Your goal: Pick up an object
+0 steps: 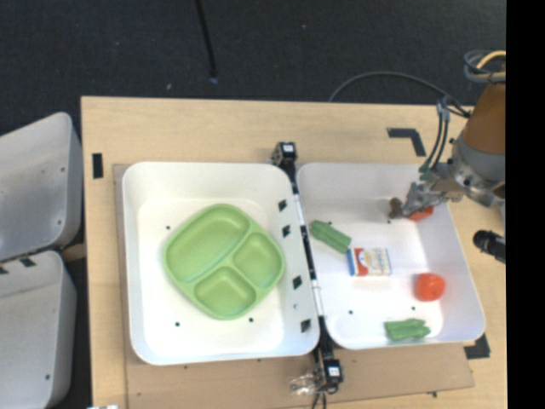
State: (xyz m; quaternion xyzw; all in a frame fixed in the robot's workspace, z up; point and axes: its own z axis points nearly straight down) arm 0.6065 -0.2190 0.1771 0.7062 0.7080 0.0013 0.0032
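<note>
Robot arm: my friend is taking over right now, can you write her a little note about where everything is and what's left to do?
Gripper: low at the back of the right bin, near the far right wall. A small red thing sits just under it; whether it is gripped cannot be told.
Right bin also has: green piece near the divider, small box in the middle, orange ball, another green piece at the front.
Left bin: green divided plate.
Done: nothing visibly lifted.
Left: grab one object and raise it.
</note>
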